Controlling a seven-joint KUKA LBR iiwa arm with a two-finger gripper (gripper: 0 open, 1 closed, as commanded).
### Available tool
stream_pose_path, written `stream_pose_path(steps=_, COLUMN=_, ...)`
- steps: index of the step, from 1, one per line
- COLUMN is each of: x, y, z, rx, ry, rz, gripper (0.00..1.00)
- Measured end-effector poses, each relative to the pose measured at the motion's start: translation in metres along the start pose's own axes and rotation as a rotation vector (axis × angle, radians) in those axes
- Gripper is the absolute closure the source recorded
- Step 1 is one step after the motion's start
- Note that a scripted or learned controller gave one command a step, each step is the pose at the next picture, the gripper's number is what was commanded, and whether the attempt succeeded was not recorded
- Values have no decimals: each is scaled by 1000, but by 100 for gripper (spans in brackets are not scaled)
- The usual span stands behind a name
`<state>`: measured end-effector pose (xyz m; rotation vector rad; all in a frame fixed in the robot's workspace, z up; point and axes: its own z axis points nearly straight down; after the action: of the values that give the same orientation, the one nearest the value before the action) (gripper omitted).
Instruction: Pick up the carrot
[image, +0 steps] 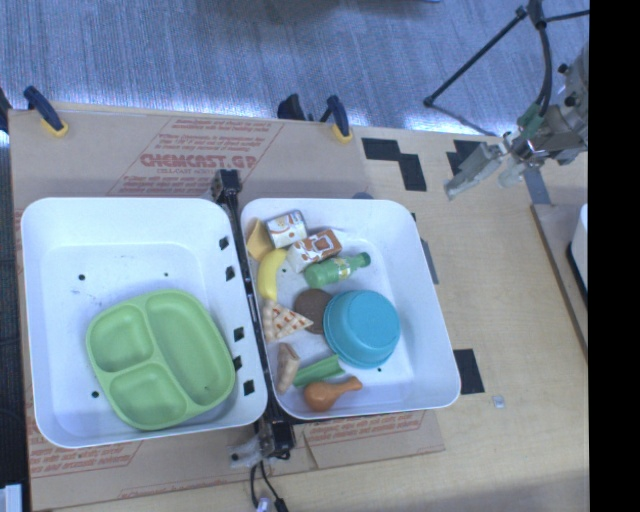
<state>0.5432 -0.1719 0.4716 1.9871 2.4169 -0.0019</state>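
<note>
End effector: the grey two-finger end effector (470, 178) sits at the upper right of the frame, above the bare bench and well apart from both bins; its two pale fingers (462, 184) stand slightly spread, pointing toward the lower left, with nothing between them.
Carrot: the orange toy carrot with a green leafy top (327, 369) lies in the lower part of the right shallow white bin (432, 300), just below the round blue plastic bowl (363, 326); how far its orange body reaches is hard to tell, since a brownish-orange drumstick-shaped toy (329, 392) lies just beside it near the bin's lower wall.
Other items in the right bin: a yellow plastic banana (270, 273) along the left side, a green toy bottle (336, 268) above the bowl, two small printed cartons (303, 236) near the top, a toy pizza slice (285, 322) and a dark brown round piece (311, 308) touching the bowl's left edge.
Left bin: the left shallow white bin (60, 240) holds a light green three-compartment plastic tray (158, 356) in its lower half.
Bench: a tan cardboard-covered bench (500, 330) carries both bins side by side, their inner walls touching along the middle of the frame.
</note>
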Motion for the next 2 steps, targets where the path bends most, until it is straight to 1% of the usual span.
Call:
stream_pose_path(steps=1, x=1, y=1, z=-6, rx=11, ry=1, rz=-11, gripper=100)
stream_pose_path(steps=2, x=133, y=17, z=150, rx=26, ry=16, rz=72, gripper=100)
